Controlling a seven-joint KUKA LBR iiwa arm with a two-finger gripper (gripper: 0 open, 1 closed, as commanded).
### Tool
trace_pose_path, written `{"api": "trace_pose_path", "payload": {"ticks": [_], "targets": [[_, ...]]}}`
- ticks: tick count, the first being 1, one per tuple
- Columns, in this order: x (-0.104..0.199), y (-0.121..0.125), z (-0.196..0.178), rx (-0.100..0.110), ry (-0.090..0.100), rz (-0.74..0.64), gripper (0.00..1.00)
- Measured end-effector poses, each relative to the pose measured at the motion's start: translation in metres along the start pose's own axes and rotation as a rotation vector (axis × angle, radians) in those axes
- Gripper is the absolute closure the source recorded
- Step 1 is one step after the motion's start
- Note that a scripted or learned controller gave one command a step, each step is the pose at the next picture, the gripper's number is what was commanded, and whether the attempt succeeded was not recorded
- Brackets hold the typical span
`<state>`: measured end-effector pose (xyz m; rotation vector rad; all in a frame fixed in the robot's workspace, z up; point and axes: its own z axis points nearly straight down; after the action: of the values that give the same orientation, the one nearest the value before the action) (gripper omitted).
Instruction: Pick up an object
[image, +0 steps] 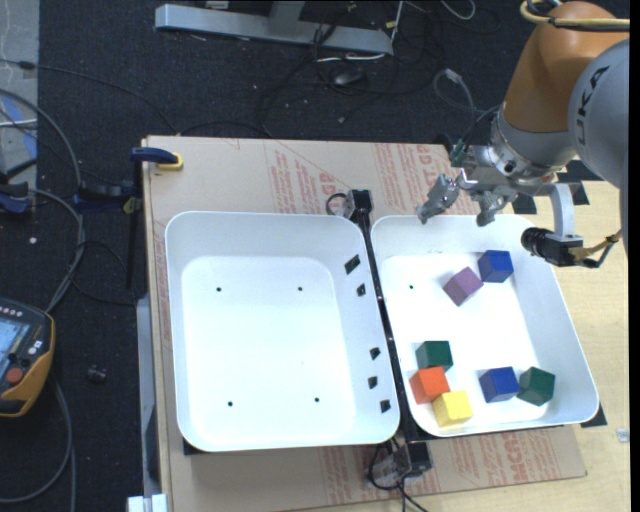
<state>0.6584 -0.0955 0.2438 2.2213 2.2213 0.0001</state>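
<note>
Starting at the left of my view, the left bin (265, 330) sits on the tabletop (250, 170) with only bare white floor showing, so nothing there concerns me. Moving right past the divide, the right bin (570, 330) carries all the candidates: a dark green cube (434, 354) touching an orange cube (430, 382), with a yellow cube (452, 407) just beside that at the near edge; further right a blue cube (498, 384) and a green cube (537, 385) sit close together; up toward the far end lie a purple cube (462, 285) and another blue block (495, 266), nearly touching. The pincer (463, 205) hangs above the far rim of the right bin, its two fingers spread apart with nothing between them. I judge this to be the approach step: no cube has been chosen by contact yet and the grasp is still ahead. The purple cube is the nearest target, lying near the pincer, toward me and slightly right of the left finger. The next move would call for bringing the pincer over that cube, lowering it with fingers straddling the sides, and minding the blue block crowding its right side.
</note>
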Motion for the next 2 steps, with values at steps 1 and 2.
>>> {"api": "trace_pose_path", "payload": {"ticks": [1, 2], "targets": [[-0.0565, -0.0836, 0.072, 0.008, 0.0, 0.007, 0.0], [-0.053, -0.0804, 0.0688, 0.0, 0.0, 0.0, 0.0]]}}
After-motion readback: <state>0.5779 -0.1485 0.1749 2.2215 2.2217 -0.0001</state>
